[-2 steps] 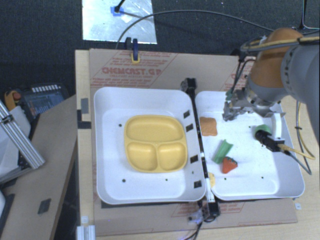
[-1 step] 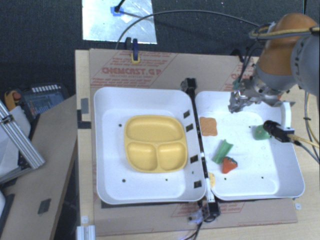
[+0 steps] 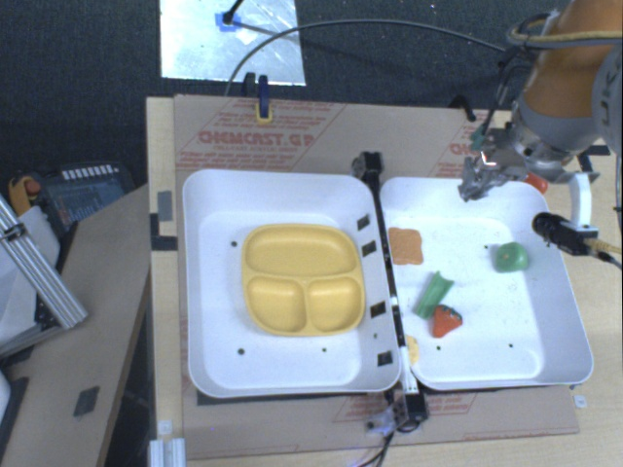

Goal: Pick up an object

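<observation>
Two white bins sat side by side; the left bin (image 3: pixel 209 261) held a yellow divided tray (image 3: pixel 300 278). The right bin (image 3: pixel 545 329) held a tan flat piece (image 3: pixel 406 246), a green piece (image 3: pixel 433 294) touching a red piece (image 3: pixel 446 321), and a round green object (image 3: pixel 510 257). The gripper (image 3: pixel 479 181) hung over the right bin's far edge, well apart from them; whether it was apart or together could not be told.

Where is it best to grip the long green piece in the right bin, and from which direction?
Probably across the middle of the long green piece, coming straight down, closing across its narrow width. It lies flat and slanted, and the red piece touches its lower end.
</observation>
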### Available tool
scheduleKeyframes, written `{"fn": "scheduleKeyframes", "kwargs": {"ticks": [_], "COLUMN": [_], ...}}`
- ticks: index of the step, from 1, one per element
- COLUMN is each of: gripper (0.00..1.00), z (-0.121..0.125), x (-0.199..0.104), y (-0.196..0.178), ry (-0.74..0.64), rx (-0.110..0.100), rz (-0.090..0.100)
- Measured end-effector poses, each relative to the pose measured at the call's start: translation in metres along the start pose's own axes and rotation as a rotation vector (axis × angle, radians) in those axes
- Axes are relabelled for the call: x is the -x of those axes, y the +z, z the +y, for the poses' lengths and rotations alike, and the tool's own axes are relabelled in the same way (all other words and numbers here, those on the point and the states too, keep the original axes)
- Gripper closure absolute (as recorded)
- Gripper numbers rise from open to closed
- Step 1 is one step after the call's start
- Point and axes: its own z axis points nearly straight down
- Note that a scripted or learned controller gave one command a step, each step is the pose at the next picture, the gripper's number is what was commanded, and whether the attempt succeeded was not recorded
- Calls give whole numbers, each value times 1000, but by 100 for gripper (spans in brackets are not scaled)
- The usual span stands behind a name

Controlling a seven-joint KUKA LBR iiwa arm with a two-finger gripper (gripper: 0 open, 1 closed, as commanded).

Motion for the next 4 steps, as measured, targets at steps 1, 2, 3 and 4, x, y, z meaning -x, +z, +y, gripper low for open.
{"fn": "scheduleKeyframes", "kwargs": {"ticks": [1, 2, 3, 4], "gripper": [100, 100, 100, 100], "z": [-27, -40, -57, -77], "x": [-49, -92, -144, -194], "y": [-2, 12, 9, 10], "ry": [-4, -5, -6, -5], "rx": [-6, -8, -7, -8], "rz": [2, 3, 4, 3]}}
